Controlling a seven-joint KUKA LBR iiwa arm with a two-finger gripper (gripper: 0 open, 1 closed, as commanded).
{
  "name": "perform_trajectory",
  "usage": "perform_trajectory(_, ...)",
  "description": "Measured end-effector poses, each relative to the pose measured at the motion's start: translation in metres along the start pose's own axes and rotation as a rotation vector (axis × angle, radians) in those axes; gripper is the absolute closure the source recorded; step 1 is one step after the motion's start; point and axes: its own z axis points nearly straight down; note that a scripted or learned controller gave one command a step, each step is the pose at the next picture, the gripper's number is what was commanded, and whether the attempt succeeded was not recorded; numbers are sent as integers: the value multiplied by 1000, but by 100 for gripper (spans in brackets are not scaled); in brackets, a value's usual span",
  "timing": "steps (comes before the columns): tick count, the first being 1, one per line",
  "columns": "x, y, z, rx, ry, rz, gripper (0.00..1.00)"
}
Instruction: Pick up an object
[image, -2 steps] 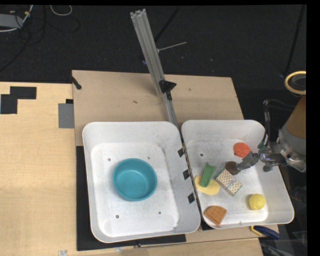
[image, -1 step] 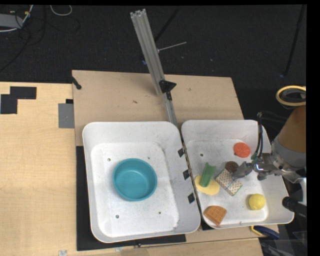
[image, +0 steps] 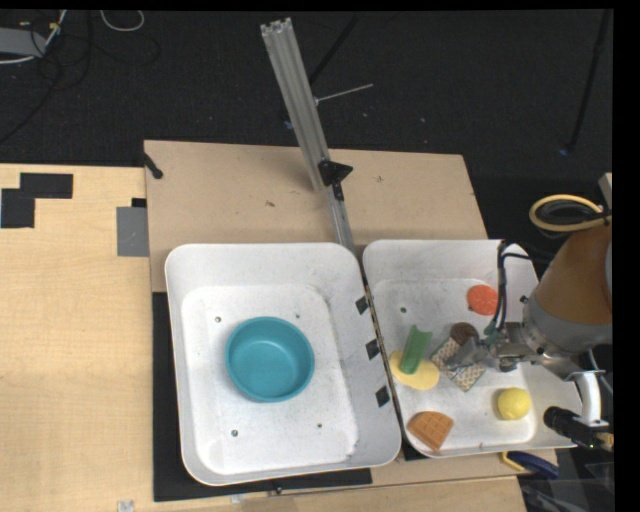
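- Nearest me, by the right bin's (image: 440, 262) front edge, sit a waffle-brown piece (image: 431, 429) and a yellow ball (image: 513, 403).
- Mid-bin, my gripper (image: 487, 349) hovers beside the checkered piece (image: 466, 375); I cannot tell its opening, so I'd centre first.
- Farther, toward the back edge, lies an orange ball (image: 483, 298).
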Motion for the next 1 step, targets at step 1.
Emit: perform_trajectory(1, -1, 1, -12, -4, -2, 1, 100)
